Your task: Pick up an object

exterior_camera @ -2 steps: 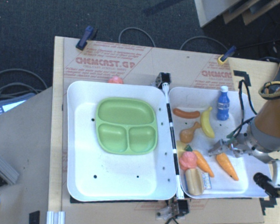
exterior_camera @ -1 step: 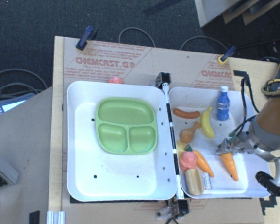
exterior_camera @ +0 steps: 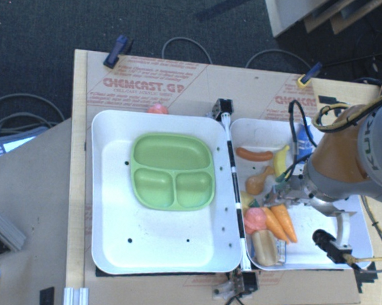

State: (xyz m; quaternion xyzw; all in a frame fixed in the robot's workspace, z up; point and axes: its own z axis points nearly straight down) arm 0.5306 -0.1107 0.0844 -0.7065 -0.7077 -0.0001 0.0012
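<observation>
1. Right bin point(exterior_camera: 267, 130), centre-right of the frame: a cluster of toy foods lies along its left side.
2. Within the cluster: a red sausage point(exterior_camera: 254, 154) at the top, a yellow banana point(exterior_camera: 280, 160) just right of it, a pink piece point(exterior_camera: 255, 218) lower down, two carrots point(exterior_camera: 280, 223) touching it on the right, and a bread-like piece point(exterior_camera: 264, 246) at the bottom.
3. Gripper point(exterior_camera: 282, 190): low over the cluster, just above the carrots; the arm point(exterior_camera: 350, 159) hides it from above, so I cannot tell its state.
4. Left bin point(exterior_camera: 107, 194), centre of the frame: holds a green three-compartment tray point(exterior_camera: 173, 170) in its upper half.
5. A board point(exterior_camera: 144, 84) underlies both bins.
</observation>
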